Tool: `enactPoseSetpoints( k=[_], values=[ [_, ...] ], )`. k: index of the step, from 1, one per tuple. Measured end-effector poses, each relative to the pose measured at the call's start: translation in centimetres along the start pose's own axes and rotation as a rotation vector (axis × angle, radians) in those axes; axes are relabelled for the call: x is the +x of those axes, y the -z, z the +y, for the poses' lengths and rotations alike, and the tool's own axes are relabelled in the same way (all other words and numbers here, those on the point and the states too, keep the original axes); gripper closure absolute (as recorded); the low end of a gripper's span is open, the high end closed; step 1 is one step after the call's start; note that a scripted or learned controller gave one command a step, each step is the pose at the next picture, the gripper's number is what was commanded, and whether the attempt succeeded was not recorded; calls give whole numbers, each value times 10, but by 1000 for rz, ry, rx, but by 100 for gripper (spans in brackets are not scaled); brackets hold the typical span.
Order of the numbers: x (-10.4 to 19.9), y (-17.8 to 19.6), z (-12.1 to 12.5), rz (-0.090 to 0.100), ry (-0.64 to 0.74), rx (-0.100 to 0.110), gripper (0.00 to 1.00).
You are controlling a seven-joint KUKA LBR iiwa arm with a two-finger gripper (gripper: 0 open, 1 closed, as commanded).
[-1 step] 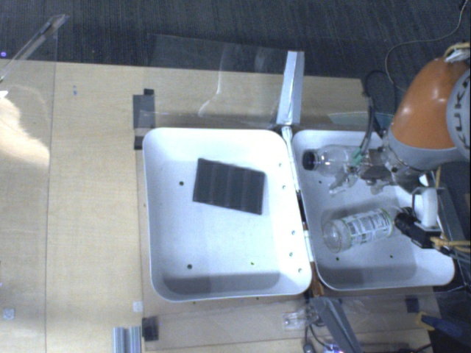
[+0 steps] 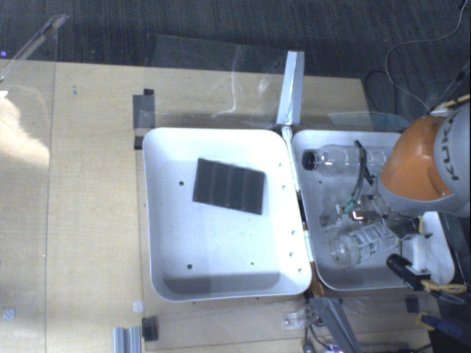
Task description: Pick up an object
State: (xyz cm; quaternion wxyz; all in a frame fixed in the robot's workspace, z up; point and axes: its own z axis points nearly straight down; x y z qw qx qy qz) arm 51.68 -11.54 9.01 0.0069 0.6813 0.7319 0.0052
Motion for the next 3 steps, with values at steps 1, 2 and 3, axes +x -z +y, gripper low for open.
enactPoseSetpoints(
  k=[1,2,3],
  values=[
    [15,-1,47,2,24,1,0],
    [-58,-12,132,35,110,84,0],
    [-54,-3,79,1,95,8,0]
  ],
)
